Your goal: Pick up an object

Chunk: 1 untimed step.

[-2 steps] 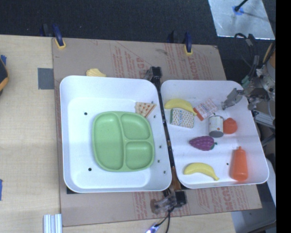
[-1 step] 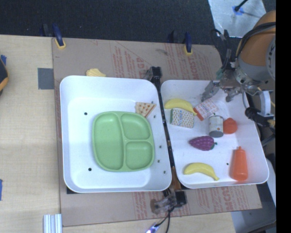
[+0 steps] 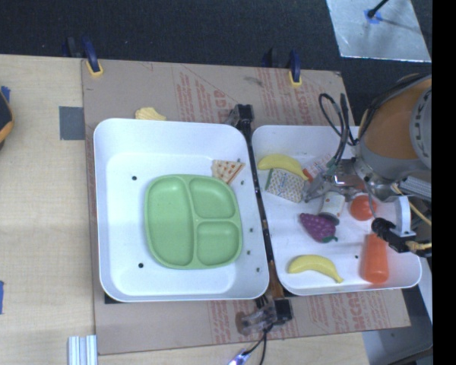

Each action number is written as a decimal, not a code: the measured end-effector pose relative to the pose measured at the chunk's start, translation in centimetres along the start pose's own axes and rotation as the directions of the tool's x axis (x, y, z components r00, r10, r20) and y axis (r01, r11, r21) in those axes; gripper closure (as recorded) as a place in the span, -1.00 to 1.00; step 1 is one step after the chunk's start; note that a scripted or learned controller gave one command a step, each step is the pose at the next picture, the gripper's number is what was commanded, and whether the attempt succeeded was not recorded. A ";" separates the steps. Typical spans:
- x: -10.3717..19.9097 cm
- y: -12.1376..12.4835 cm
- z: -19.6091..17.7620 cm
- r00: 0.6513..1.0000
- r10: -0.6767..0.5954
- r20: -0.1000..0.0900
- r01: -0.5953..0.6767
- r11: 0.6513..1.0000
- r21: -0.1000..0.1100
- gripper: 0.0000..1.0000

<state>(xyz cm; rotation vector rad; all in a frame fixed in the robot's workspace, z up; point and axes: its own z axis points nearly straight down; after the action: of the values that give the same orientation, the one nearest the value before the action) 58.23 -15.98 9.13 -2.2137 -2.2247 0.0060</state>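
Bins on the bench, with the end effector [image 3: 324, 191] low in the right one.

Left bin [image 3: 114, 276] holds a green divided plate [image 3: 191, 220] and a waffle piece [image 3: 228, 171]. Right bin [image 3: 285, 280] holds two bananas [image 3: 313, 265], a purple grape bunch [image 3: 318, 226], a tomato [image 3: 361, 207] and an orange carrot [image 3: 375, 259]. I cannot tell the state of the end effector between the upper banana [image 3: 281, 163] and the tomato.

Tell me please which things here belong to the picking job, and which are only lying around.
Job:
gripper
purple grapes
upper banana
lower banana
tomato
orange carrot-like piece
box-like piece
right bin

Lying about:
green divided plate
waffle-like piece
left bin
yellow piece outside the bins
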 end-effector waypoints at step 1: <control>4.0 -7.5 -0.3 1.000 0.000 -0.001 0.000 1.000 0.000 -1.00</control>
<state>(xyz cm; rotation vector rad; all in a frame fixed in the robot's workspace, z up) 50.72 -12.06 9.43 -2.2130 -2.2237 0.0051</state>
